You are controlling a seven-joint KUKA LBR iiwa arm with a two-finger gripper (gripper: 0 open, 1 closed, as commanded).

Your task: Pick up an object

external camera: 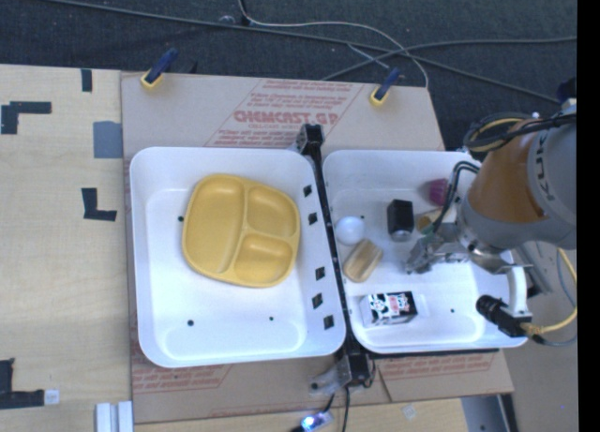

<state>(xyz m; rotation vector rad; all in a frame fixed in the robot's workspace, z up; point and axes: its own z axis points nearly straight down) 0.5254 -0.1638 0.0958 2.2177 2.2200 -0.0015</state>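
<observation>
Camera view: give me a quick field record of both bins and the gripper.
left bin: yellow divided plate
right bin: white ball, tan block, black cylinder, black-and-white carton, purple object
gripper: low over the right bin, right of the tan block
held: nothing visibly held
arm: enters from the right

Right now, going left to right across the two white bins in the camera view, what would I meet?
Yellow divided plate → white ball → tan block → black-and-white carton → black cylinder → the tool → purple object.
</observation>
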